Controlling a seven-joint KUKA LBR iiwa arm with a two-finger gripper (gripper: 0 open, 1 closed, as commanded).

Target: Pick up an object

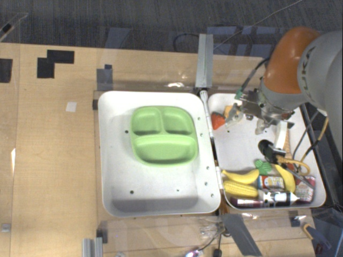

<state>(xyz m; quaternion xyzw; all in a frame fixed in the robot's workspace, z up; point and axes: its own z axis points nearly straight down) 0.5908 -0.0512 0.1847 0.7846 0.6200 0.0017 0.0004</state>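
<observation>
The big wooden bench (53,143) holds two white bins side by side. The grey arm (321,63) with its orange band comes in from the view's right and hangs over the right bin (238,149). The left bin (115,197) holds one thing, a green plate (161,133) with three parts, lying flat near the middle. In the right bin, most of the things sit in a heap at the near end, well apart from the arm's tip. In that heap a yellow banana (241,176) lies longways from left to right, and a dark bottle (276,198) lies on its side just in front of it. The far end of the right bin is mostly bare white. There, close to the wall next to the left bin, sits a small orange-red thing (217,121). The end effector (247,110) hangs over this far end, and the orange-red thing is near it, toward the view's left and a bit nearer the camera. It looks like the closest thing to pick, much closer than the heap. It is too small to tell which way its long side runs. I cannot tell if the end effector is released or clenched, and I see nothing held in it. I think the next move is a short slide to the view's left and then down.
</observation>
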